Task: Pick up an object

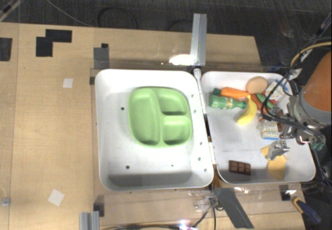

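Over the right shallow white bin, near its right wall, my gripper hangs just above a yellow wedge-shaped piece; whether my jaws are parted, I cannot tell. Nearby lies a brown chocolate bar.

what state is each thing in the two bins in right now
green divided plate: upright in the left bin, compartments bare
green bottle: lying on its side in the right bin
carrot: lying flat above the bottle
banana: lying flat, curved, beside the bottle
egg-like ball: resting near the bin's far rim
chocolate bar: flat, near the front wall
yellow piece: resting under the gripper
gripper: low over the right bin
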Tool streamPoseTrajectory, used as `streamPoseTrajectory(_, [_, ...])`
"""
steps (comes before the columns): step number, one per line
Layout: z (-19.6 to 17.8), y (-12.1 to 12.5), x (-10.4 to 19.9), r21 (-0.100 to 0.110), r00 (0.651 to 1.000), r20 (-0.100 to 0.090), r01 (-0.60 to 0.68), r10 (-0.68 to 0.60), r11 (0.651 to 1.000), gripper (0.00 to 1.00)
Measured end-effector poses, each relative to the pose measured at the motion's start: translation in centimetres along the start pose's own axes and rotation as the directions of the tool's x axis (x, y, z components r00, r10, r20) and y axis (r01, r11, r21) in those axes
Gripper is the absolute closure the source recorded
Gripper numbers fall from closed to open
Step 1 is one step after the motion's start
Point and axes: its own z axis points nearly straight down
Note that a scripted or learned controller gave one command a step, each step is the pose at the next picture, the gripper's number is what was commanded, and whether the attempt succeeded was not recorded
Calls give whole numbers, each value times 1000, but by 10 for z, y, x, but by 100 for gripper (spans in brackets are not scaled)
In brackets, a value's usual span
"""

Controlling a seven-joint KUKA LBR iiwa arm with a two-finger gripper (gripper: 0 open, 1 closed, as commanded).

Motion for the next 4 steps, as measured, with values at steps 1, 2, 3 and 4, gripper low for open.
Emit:
streamPoseTrajectory(1, [96,2,-17,5,992,11,126,-127,992,0])
streamPoseTrajectory(2, [96,18,-5,13,851,14,525,-525,851,0])
streamPoseTrajectory(3, [95,36,-4,15,771,11,636,-637,771,0])
streamPoseTrajectory(4, [96,39,-23,7,763,5,646,-646,763,0])
